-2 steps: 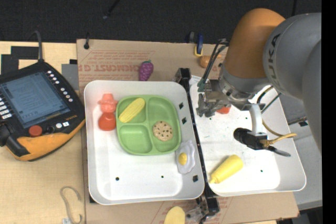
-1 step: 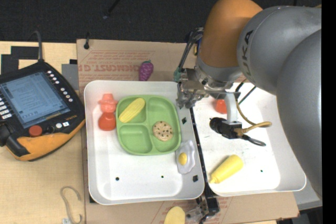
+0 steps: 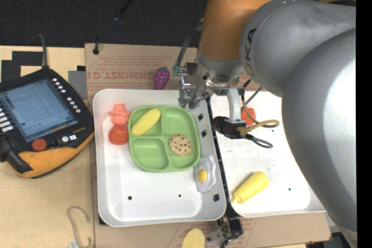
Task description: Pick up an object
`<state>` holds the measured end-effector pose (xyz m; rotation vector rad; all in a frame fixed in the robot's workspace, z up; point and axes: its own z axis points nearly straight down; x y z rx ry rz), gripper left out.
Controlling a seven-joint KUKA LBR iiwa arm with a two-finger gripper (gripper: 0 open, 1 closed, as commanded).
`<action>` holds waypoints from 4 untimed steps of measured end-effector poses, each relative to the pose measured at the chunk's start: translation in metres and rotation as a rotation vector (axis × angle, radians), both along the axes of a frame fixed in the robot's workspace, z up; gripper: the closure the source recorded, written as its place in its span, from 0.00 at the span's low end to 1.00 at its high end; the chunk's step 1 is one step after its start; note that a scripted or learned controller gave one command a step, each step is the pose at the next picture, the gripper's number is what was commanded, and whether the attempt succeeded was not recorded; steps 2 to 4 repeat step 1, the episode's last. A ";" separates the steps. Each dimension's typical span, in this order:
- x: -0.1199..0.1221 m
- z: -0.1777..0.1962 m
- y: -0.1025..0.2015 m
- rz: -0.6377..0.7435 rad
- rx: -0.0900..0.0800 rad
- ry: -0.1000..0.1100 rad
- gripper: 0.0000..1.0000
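Note:
My gripper (image 3: pixel 188 96) hangs below the orange wrist band, over the back rim where the two bins meet, just behind the green divided plate (image 3: pixel 157 157). The plate lies in the left bin (image 3: pixel 145 206) and carries a yellow corn cob (image 3: pixel 145 121) and a cookie (image 3: pixel 180 144). A red and pink toy figure (image 3: pixel 118 124) stands left of the plate. A fried egg (image 3: pixel 203 174) rests at the left bin's right edge. The right bin (image 3: pixel 279 197) holds a yellow bottle (image 3: pixel 251 186) and scissors (image 3: pixel 247 129). I see nothing held in the gripper.
A purple grape bunch (image 3: pixel 161 77) lies on the cardboard behind the left bin. A teach pendant (image 3: pixel 40 119) sits at the far left. A yellow lump (image 3: pixel 193 238) and a metal hook (image 3: pixel 81 223) lie in front of the bins. The big grey arm covers the right side.

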<state>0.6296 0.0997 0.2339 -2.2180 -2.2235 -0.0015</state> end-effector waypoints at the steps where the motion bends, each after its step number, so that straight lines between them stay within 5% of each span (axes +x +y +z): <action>1: -0.019 -0.008 -0.006 -0.006 -0.002 0.005 1.00; 4: -0.019 -0.008 -0.006 -0.006 -0.002 0.005 1.00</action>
